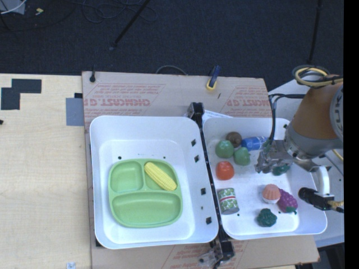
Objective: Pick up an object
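Note:
My gripper point(269, 164) is low over the right side of the right bin point(305, 226), reaching in from the right. A small teal object point(281, 170) sits right at its tip, partly hidden, and whether it is held is unclear. Left of the gripper lie a blue object point(253, 143), a brown ball point(234, 138), two green round pieces point(224, 148) point(242, 156) and a red tomato point(225, 170). In front of it are a peach-pink piece point(271, 193), purple grapes point(288, 201), dark green broccoli point(267, 218) and a small can point(228, 200).
The left bin point(106, 133) holds a green divided plate point(146, 206) with a yellow corn cob point(160, 175) on it. A black divider point(206, 172) runs between the bins. The grey and orange arm point(317, 116) hangs over the right bin's right edge.

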`<state>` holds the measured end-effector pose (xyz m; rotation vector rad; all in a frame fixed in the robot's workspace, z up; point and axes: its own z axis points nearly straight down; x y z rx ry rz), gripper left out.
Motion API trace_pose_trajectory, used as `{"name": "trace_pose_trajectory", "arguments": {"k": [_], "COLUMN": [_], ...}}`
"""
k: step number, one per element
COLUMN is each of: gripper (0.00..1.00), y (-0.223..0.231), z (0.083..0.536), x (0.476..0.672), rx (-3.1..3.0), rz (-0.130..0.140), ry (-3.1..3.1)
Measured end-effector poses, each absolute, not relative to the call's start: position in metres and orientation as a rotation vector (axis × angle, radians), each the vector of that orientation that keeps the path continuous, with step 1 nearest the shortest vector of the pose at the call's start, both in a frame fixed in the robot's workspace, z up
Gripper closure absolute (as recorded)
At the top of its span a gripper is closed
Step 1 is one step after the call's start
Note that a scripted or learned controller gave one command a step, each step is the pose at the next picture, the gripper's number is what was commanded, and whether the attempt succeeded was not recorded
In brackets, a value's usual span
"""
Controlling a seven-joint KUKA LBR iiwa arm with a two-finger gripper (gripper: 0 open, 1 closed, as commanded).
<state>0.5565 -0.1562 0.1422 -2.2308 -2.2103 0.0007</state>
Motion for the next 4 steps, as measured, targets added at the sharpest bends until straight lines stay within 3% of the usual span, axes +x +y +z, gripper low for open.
{"name": "trace_pose_trajectory", "arguments": {"k": [2, 4], "gripper": [1.00, 1.00], "y": [-0.155, -0.059], "z": [0.230, 0.233], "x": [0.562, 0.542], "rx": [-2.221, -2.215], "rz": [-0.001, 0.002], "ry": [-2.223, -2.222]}}
